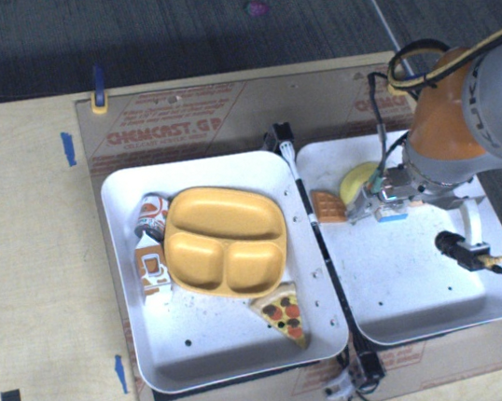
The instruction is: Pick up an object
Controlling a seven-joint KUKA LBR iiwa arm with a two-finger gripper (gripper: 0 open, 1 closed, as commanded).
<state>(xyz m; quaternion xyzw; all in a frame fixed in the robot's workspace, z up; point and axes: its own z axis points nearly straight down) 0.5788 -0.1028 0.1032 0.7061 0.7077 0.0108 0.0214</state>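
Note:
My gripper (366, 207) hangs low over the upper left part of the right bin (419, 305), at the end of the grey arm with its orange band (442, 122). A yellow-green fruit (356, 182) lies just behind it, partly covered by the wrist. A small brown waffle piece (327, 205) lies just left of the gripper's tip, by the bin's left wall. I cannot make out anything held.
The left bin (230, 366) holds a big yellow divided plate (224, 239), a can (151, 218), a small orange and white carton (151, 269) and a pizza slice (284, 314). A black cable fitting (459, 249) hangs from the arm over the right bin.

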